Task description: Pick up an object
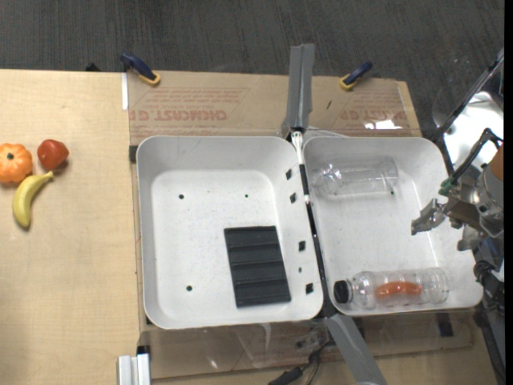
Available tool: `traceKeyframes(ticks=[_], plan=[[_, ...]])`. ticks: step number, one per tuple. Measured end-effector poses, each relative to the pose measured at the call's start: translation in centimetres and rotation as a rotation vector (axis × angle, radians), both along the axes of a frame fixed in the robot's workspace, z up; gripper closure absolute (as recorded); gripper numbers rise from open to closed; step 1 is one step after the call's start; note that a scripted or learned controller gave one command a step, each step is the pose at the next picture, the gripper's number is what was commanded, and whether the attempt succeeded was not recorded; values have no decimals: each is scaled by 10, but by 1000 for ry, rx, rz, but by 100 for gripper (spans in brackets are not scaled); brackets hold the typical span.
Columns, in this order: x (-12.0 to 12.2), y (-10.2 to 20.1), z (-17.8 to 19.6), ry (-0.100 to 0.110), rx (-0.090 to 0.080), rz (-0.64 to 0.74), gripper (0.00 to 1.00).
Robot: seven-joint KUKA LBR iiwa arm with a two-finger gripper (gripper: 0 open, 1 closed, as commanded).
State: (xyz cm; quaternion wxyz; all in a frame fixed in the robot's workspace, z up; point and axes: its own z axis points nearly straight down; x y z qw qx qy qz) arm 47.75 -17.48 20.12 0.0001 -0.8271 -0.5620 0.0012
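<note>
My gripper (442,231) hangs over the right side of the right bin (377,251), open, with nothing between its fingers. Near the bin's front wall a clear plastic bottle (393,289) with a black cap and an orange label lies on its side, below and left of the gripper. A clear plastic cup (357,178) lies on its side near the back of the same bin. Lying flat in the left bin (172,239), toward its front right, is a black ribbed block (256,265).
An orange (14,164), a red apple (52,154) and a banana (28,197) lie on the wooden bench at far left. Two clamps (140,68) hold cardboard behind the bins. A grey bar (300,87) runs along the seam between the bins.
</note>
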Motion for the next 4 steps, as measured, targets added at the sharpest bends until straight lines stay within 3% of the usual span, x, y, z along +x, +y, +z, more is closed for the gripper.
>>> traceKeyframes(ticks=[1,2,3,4], plan=[[0,35,-110,0,2,-18,0],[0,35,-110,0,2,-18,0],[34,-15,-44,1,0,-208,0],[0,38,-110,1,2,-51,0]])
